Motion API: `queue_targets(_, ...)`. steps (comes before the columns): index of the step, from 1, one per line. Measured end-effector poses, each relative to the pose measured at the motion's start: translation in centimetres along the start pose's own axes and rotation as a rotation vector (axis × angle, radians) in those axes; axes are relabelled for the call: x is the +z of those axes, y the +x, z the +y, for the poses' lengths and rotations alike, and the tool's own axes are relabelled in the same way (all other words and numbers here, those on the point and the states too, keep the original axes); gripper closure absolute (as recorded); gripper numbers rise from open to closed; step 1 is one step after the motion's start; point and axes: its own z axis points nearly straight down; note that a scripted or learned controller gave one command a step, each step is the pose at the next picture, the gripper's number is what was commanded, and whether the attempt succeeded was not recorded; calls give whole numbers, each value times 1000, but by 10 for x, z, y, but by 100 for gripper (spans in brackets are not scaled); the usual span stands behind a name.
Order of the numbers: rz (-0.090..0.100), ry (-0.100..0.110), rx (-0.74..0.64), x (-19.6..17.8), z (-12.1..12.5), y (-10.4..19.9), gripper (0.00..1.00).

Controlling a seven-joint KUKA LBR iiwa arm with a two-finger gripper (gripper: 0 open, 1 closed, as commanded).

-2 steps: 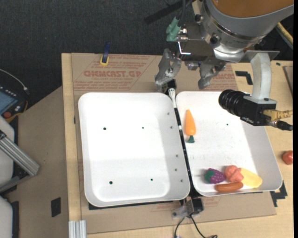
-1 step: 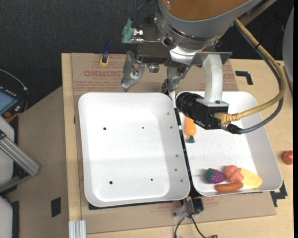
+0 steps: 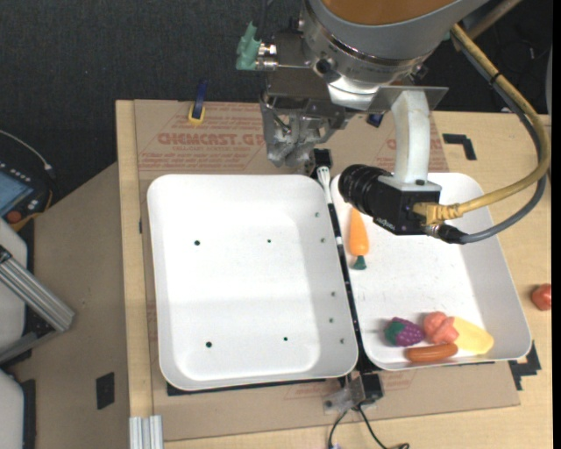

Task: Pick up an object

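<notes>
Brown cardboard bench [image 3: 219,131] bears two white bins [image 3: 237,281], dark floor around.

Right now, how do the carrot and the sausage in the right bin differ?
The carrot is orange with a green tip and lies lengthwise near the divider, alone. The sausage is red-orange, lies crosswise at the right bin's near edge, crowded by grapes and other toy food. Both are small, elongated toys.

Pretty bright, even overhead light — the left bin [image 3: 237,272] is nearly blown out white, with a soft grey shadow across its lower half. The arm [image 3: 386,26] up top is blurry and out of focus — background stays dark.
</notes>
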Motion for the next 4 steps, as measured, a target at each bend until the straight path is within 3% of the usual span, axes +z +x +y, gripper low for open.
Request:
queue_targets(1,-6,12,2,55,-1,-1,100)
queue_targets(2,-1,1,4,8,0,-29,100)
queue_targets(4,-4,10,3,223,11,-1,100)
